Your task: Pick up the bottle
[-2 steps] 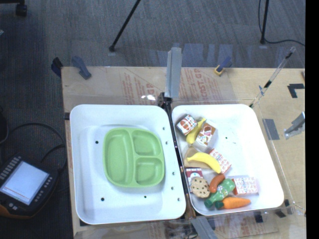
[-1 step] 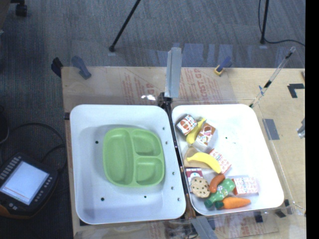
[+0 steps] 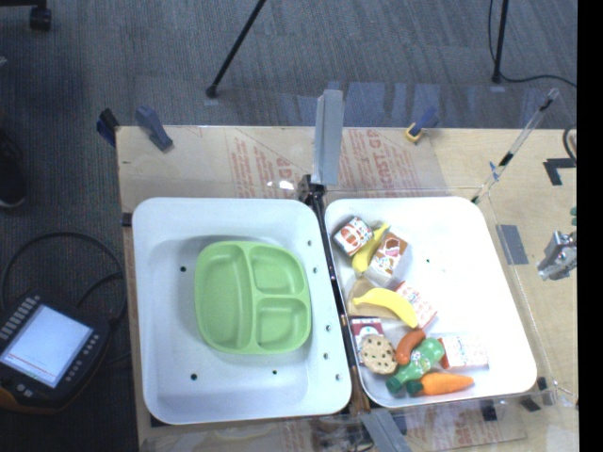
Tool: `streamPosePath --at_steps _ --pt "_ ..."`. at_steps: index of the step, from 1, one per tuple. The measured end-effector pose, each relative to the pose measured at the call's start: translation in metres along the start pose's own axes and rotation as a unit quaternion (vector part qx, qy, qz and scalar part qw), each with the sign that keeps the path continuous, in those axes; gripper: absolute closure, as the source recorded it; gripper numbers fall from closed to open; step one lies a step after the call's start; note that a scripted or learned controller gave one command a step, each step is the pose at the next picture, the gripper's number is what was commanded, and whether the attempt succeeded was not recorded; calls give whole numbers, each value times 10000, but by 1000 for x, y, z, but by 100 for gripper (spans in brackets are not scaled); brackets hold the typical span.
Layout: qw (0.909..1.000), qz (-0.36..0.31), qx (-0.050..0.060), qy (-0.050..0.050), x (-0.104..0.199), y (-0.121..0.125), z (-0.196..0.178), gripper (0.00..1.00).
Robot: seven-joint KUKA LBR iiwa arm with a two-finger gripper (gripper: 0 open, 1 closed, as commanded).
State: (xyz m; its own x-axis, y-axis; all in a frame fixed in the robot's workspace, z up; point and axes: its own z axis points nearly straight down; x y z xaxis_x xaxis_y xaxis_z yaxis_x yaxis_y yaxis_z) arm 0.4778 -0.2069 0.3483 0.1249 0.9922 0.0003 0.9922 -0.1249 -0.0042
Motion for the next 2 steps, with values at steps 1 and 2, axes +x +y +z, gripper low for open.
streamPosePath --at_steps 1,2 --pt "9998 -198 -12 -6 -2 2 -88 100" --pt "9998 -204 -2 -3 13 98 -88 100"
